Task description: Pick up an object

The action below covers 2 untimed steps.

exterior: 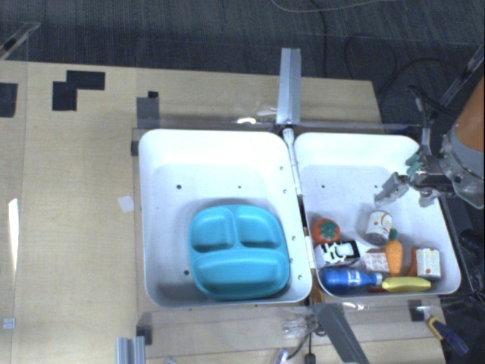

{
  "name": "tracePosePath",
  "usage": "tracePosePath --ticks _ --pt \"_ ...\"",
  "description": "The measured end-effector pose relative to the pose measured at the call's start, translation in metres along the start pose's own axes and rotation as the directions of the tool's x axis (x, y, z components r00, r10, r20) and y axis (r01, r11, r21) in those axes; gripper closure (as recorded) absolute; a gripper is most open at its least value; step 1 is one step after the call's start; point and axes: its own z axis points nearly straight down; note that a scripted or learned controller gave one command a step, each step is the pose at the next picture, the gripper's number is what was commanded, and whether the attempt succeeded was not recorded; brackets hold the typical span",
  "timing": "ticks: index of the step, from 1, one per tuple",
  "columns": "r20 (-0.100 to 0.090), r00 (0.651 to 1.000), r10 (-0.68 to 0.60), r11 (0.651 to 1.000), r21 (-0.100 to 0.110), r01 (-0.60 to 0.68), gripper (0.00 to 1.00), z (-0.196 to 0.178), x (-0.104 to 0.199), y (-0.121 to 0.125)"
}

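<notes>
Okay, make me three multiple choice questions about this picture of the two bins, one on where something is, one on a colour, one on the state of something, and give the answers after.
1. Where does the blue divided plate lie?
A. in the left bin
B. in the right bin
C. on the bench outside the bins

2. What colour is the banana at the near edge of the right bin?
A. red
B. yellow
C. white

3. How does the blue bottle sit?
A. standing upright
B. lying on its side
C. lifted above the bin

Answers:
1. A, the plate rests on the floor of the left bin, beside the divider.
2. B, it is plainly yellow, next to the carrot.
3. B, its long body lies flat along the bin's near wall, under the small black-and-white item.
</notes>
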Motion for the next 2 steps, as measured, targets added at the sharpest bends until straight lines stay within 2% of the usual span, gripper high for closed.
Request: tracePosePath --ticks 1,2 --pt "0.000 0.991 0.132 0.991 -0.010 -0.132 0.00 0.194 -0.038 0.013" --pt "-0.001 0.992 0.130 0.991 -0.016 -0.130 1.00 0.182 -0.036 0.016"
